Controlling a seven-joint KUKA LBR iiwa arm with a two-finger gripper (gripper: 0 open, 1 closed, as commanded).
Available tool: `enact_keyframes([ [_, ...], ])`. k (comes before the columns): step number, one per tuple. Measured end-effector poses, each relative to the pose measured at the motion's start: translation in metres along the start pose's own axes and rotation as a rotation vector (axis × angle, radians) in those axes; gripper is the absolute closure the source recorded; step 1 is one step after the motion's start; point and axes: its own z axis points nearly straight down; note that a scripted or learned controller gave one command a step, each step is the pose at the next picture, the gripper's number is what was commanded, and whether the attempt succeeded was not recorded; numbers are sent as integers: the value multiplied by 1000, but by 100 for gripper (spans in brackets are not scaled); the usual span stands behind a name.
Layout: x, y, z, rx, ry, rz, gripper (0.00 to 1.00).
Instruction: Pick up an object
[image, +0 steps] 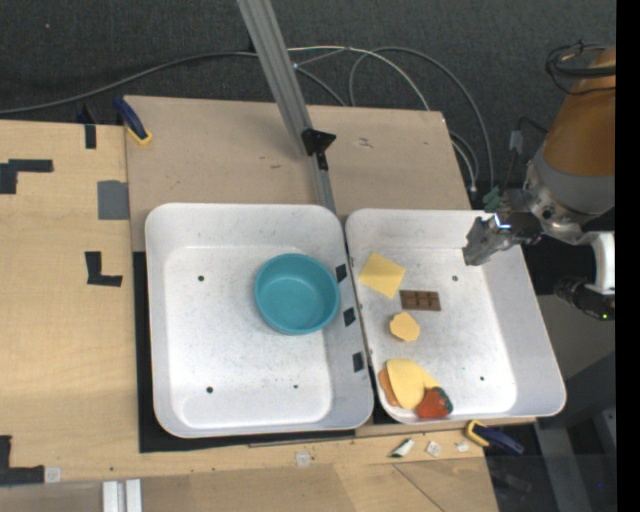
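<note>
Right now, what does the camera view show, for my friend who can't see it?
A robot gripper hovers over the right white bin, which holds small toy foods. The left bin holds a blue bowl.

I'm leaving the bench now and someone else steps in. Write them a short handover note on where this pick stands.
Gripper: above the right bin's upper right corner, nothing seen in it.
Right bin: yellow wedge, brown chocolate bar, small yellow piece, and a yellow and red pile in the near left corner.
Left bin: blue bowl.
Done: nothing picked.
Left: choose an object, descend, grasp, lift.
</note>
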Motion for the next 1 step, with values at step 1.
enact_keyframes([
  [1,53,8,0,-1,0,0,100],
])
